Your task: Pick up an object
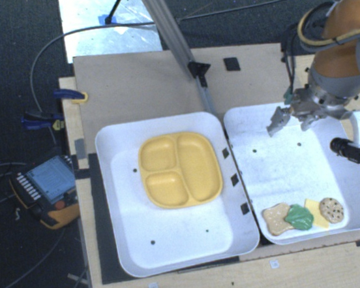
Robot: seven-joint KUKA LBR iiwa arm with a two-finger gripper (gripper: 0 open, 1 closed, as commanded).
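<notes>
Yellow tray [180,169], white bins [180,248], green leaf [299,217], tan speckled cookie [332,209], orange-banded grey arm [343,33].

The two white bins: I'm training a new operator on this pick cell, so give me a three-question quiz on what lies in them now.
1. True or false: the yellow divided plate lies in the left bin.
2. Multiple choice: where do the toy food pieces lie in the right bin? A) far edge B) middle C) near edge
3. Fill in: the gripper hovers over the ____ part of the right bin, apart from the food.

Key
1. True.
2. C: the bread slice, green leaf, cheese piece and cookie sit in a row along the near edge.
3. Far.
</notes>
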